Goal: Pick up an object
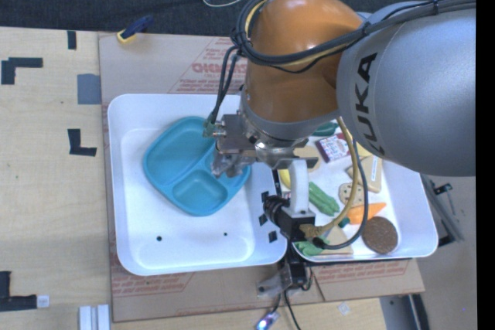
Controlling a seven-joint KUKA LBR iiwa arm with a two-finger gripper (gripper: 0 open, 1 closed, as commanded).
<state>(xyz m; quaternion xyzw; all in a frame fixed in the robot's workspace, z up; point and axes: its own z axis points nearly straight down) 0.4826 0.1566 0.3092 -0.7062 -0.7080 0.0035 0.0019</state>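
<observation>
Camera view — one entry.

Item: gripper (pixel 230 157), hung under the grey and orange arm (pixel 402 89), sitting at the 3 o'clock rim of a blue divided tray (pixel 182 166). We cannot tell whether it is released or clenched; the wrist hides it.

Task's thing: we judge it to be that tray, which lies tilted in the left bin (pixel 124 189), toward its 12 o'clock half.

Risks: the tray is broad, shallow and smooth. A grip on the thin rim may slip, or it may tip the tray and drag it against the bin wall.

Surroundings: the right bin (pixel 418 243) holds small pieces — a brown disc (pixel 380 234) at 5 o'clock, an orange piece (pixel 370 210), a green piece (pixel 323 199) and a purple packet (pixel 332 147) toward 12 o'clock. The arm covers much of that bin, so we cannot list it fully. Nothing lies between gripper and tray.
</observation>
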